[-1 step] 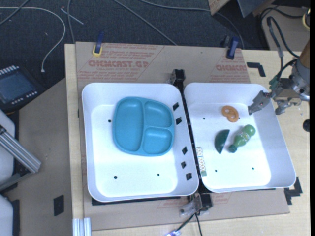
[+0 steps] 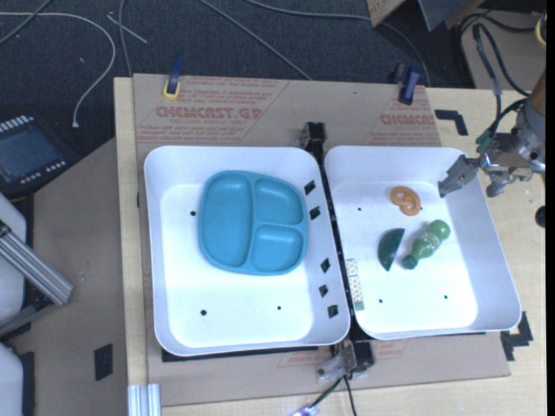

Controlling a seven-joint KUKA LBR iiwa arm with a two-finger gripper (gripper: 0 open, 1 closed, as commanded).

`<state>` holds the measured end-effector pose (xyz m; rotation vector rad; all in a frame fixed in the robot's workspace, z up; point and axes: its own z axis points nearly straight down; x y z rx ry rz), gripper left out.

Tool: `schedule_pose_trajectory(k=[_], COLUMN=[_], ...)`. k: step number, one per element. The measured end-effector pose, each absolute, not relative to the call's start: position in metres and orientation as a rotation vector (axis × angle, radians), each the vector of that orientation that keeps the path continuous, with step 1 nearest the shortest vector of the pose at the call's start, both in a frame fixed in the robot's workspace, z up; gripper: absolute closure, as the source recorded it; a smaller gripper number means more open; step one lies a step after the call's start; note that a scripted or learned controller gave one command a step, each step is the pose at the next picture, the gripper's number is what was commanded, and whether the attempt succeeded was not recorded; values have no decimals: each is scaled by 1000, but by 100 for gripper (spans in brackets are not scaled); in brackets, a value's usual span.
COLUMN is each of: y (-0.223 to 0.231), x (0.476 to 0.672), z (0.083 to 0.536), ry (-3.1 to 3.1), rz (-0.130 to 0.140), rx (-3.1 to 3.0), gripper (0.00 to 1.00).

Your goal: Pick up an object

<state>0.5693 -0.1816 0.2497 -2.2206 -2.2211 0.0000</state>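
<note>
The right bin [image 2: 451, 306] holds three small items. An orange pretzel-shaped piece [image 2: 404, 199] lies near its far side. A dark green wedge [image 2: 390, 248] sits in the middle, and a lighter green lumpy toy [image 2: 427, 241] lies just to its right. My gripper [image 2: 475, 180] hangs over the right bin's far right corner, above and to the right of the orange piece. Its fingers [image 2: 454, 178] are spread apart with nothing between them.
A blue divided plate [image 2: 253, 222] lies in the left bin [image 2: 173, 293]. Black clips line the divider between the bins [image 2: 323, 232]. Clamps [image 2: 173, 85] hold the cardboard bench at its far edge, with cables on the floor beyond.
</note>
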Motion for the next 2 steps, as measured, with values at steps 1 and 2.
schedule_pose_trajectory(k=[1, 2], y=[-183, -189], x=[572, 563], z=[187, 135], ry=[-2217, -2216], rz=[5, 5], rx=[-2217, -2218], gripper=[0, 0])
